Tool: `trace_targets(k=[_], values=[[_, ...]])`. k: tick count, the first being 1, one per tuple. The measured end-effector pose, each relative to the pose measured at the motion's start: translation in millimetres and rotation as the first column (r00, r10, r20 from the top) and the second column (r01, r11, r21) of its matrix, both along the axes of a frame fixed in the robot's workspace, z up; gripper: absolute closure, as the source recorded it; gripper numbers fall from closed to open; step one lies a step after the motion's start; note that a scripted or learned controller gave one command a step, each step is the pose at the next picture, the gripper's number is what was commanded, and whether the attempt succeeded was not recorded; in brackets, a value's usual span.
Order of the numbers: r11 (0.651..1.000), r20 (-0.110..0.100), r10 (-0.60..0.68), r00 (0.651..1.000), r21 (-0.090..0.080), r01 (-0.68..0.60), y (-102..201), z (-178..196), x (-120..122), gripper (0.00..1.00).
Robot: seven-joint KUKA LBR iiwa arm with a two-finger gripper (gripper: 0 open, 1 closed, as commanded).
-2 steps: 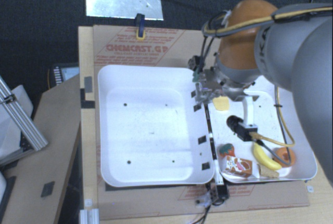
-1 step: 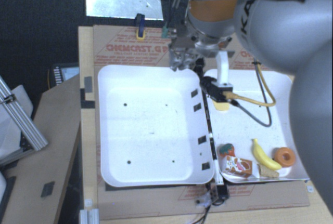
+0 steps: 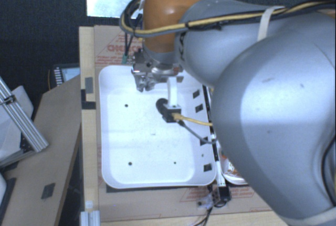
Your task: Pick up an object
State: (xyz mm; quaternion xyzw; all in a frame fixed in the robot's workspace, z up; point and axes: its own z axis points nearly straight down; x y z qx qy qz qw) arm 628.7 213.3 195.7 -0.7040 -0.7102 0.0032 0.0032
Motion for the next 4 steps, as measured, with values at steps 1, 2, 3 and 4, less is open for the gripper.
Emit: trace_targets(k=[1,2,3,4], values=[[1.0,0.024,-0.002,1.0,0.005,0.002,23,124,42,1.0],[1.0,0.014,0.004,1.0,0.001,-0.004,22,128,40,1.0],[1.0,0.016,0.011,1.0,0.002,-0.011,22,139,41,1.0],[1.0,-0.001,-0.014,1.0,-0.005,0.014,-46,10,38,1.0]])
